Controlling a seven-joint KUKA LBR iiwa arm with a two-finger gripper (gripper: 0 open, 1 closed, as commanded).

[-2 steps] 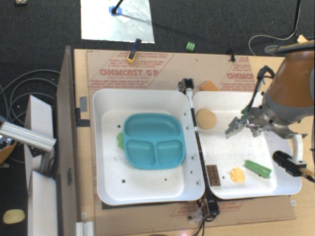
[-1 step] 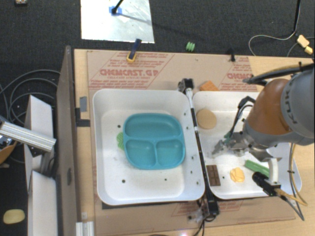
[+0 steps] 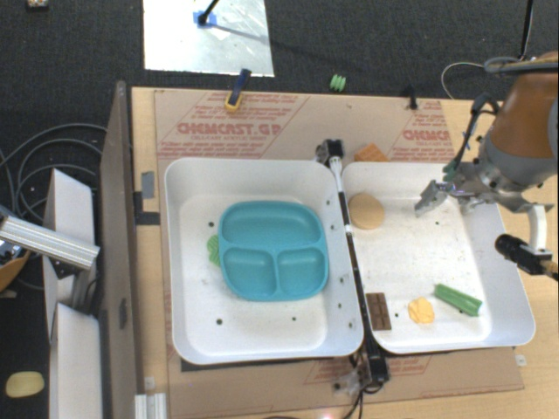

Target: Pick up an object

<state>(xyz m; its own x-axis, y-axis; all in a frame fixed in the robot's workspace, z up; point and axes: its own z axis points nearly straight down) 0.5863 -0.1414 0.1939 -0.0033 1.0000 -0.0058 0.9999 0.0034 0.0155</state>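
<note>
Two white bins side by side | right bin [image 3: 489,260] near edge: green block [image 3: 458,299], yellow piece [image 3: 421,311], brown bar [image 3: 378,312] | left bin: blue divided tray [image 3: 272,250] | tan ball [image 3: 366,210] | gripper [image 3: 434,195] over right bin, grasp state unclear | cardboard [image 3: 262,120] reads "CHEMCAST GP"

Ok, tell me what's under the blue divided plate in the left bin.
A green thing pokes out from under the blue divided plate at its left edge. The plate covers the rest, so what it is cannot be told.
</note>
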